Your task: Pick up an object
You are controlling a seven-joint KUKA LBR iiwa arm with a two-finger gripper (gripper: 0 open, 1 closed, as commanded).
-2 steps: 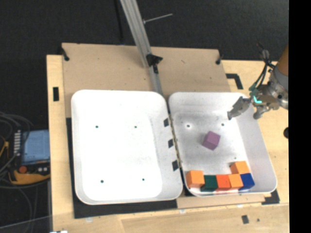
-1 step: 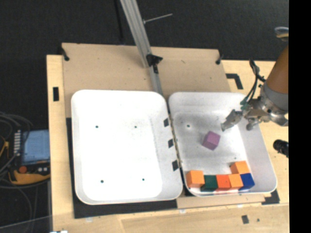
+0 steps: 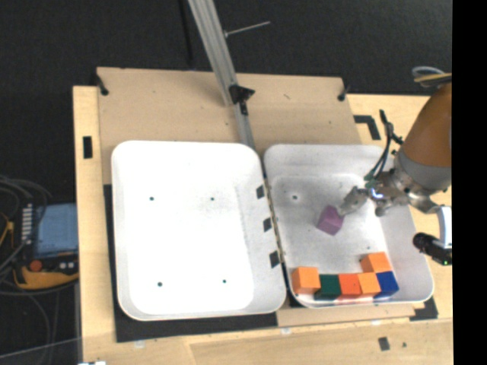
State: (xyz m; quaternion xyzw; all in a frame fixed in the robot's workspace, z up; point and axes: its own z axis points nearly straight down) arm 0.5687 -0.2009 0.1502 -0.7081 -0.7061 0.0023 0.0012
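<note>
One purple block [image 3: 330, 220] lies alone near the middle of the right bin [image 3: 304, 166], and we take it as the likeliest target. It sits just past the tips of the gripper [image 3: 364, 201], on the side away from the arm [image 3: 430, 139] and a little toward the near rim. We see one grey finger [image 3: 353, 201] reaching down toward the block's upper corner, perhaps touching it; the other finger is lost against the wrist, so we cannot tell how wide the fingers stand. Nothing shows between them, so we do not count anything as held.

From here we judge the main risk to be a miss. The block lies beyond the fingertips, not between them, so a closing stroke at this spot would likely catch air or nip only a corner. A corner nip could flick the block away from the fingers across the smooth bin floor.

A second risk is a push. If we descend with one finger over the block's edge, the finger may press on top of it and tilt or jam it instead of straddling it.

Farther off on the near side of the fingers, a row of blocks [image 3: 346, 283], orange, green and blue, lines the bin's near wall. A block skidding that way would crowd against them and leave little room for fingers on either side.
</note>
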